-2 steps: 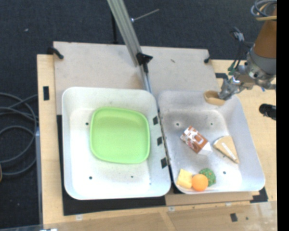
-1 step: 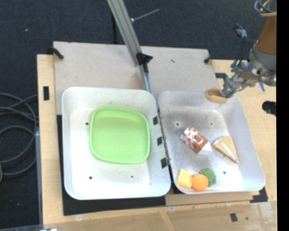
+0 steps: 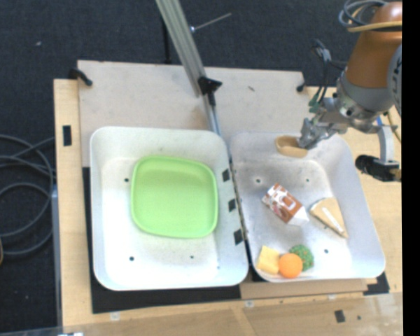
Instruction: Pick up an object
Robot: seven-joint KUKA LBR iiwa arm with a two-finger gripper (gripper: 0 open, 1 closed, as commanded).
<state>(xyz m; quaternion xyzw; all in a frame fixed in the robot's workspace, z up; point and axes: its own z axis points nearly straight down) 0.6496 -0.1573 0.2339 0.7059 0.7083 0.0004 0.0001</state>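
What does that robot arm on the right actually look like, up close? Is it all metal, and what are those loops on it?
The arm has a rounded orange-brown section up top, above a grey metal wrist. Thin grey cables loop over its top, and darker wires trail beside the wrist. It narrows into a small, dark grey gripper of boxy metal parts. A black fitting juts out to the arm's side. No markings can be read from this distance.

Black cables (image 3: 17, 187) on dark floor left of the wooden surface (image 3: 70, 313), slanted grey aluminium rail (image 3: 182, 37) above.
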